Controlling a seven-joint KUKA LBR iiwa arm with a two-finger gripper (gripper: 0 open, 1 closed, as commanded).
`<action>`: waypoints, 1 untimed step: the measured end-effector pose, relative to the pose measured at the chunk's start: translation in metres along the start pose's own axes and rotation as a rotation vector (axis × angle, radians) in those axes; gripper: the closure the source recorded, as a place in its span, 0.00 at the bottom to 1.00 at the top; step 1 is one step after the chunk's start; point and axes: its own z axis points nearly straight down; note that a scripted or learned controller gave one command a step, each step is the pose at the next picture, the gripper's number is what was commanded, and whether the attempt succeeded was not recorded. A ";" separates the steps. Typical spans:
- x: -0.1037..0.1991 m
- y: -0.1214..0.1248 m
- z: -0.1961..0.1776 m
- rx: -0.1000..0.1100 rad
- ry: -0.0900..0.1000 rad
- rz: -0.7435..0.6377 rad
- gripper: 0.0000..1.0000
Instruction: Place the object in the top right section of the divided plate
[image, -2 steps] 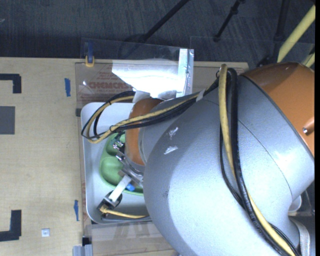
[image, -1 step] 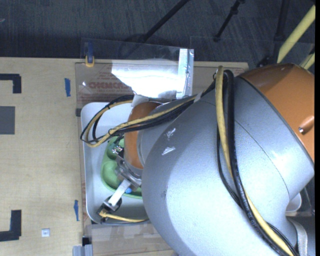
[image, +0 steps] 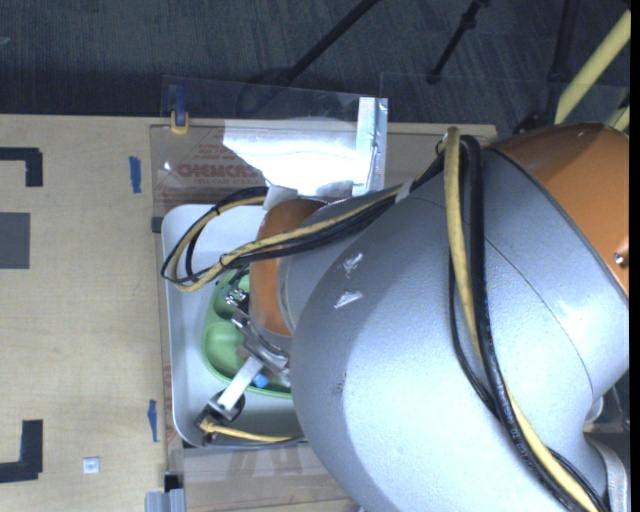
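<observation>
The green divided plate (image: 222, 343) lies in the white bin (image: 178, 330), and the arm hides all but its left part. My gripper (image: 239, 300) hangs low over the plate, mostly covered by the grey arm and its orange band. A small blue bit (image: 261, 381) shows at the plate's near edge under the wrist; I cannot tell what it is. The plate's sections and anything held are hidden from this camera.
A clear plastic wall (image: 272, 130) with white sheeting stands at the back of the bin. The tan bench (image: 80, 300) spreads to the left, with black marks and blue tape strips (image: 135, 173). The arm's bulk covers the whole right side.
</observation>
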 end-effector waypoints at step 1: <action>0.043 0.042 0.009 0.013 -0.005 -0.236 1.00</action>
